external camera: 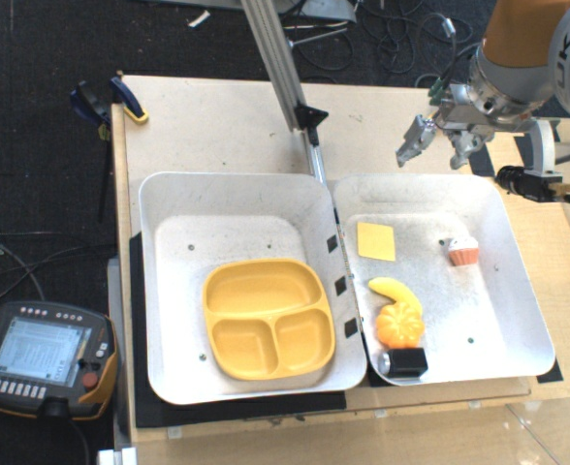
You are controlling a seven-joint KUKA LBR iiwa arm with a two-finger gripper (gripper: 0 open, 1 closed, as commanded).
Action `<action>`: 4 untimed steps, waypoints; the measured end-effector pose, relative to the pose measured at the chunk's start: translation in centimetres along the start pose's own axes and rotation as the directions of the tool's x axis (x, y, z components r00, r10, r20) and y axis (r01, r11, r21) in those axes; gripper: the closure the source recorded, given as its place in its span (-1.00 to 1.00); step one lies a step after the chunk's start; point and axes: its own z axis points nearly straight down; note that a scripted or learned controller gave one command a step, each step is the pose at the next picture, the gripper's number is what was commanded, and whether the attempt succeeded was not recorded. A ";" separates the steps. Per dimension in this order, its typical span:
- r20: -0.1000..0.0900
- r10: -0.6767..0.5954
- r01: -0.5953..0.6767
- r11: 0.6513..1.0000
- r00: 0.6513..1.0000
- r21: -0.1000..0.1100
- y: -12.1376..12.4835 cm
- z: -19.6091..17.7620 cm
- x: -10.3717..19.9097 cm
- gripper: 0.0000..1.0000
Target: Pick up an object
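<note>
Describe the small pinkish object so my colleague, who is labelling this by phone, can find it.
Start at the right-hand white bin. Near its far right side, apart from everything else, sits a small cupcake-like toy. It is pink and white, whereas its neighbours are the flat yellow square, banana and orange pumpkin.

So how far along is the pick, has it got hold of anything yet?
Nothing looks done yet. The end effector hangs above the far rim of the right bin, with nothing between its fingers. The yellow square, the small pink item, the banana, the orange fruit and the black object all lie in that bin. Left: descend, grip one, lift.
</note>
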 end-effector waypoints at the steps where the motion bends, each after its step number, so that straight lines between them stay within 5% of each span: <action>1: 0.000 0.000 0.000 1.000 1.000 0.000 0.0 0.0 0.0 -1.00; 4: 0.001 0.003 -0.003 1.000 1.000 0.002 0.0 13.7 0.4 -1.00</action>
